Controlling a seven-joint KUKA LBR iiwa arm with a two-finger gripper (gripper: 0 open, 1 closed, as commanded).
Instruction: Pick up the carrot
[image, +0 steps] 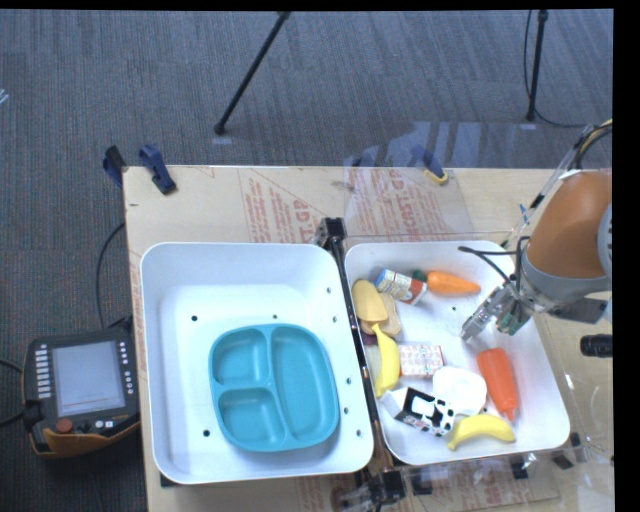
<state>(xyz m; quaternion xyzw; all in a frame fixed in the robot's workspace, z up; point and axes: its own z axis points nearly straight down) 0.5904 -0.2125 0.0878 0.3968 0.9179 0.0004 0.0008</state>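
Camera view: the carrot (453, 283) is seen lying in the right bin (556, 400) near its far wall, long axis roughly left-right, just left of and beyond the gripper (492, 318), whose opening could not be judged.

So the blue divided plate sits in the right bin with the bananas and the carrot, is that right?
Not quite. The camera view shows the blue divided plate alone in the left bin. The bananas and the carrot do lie in the right bin.
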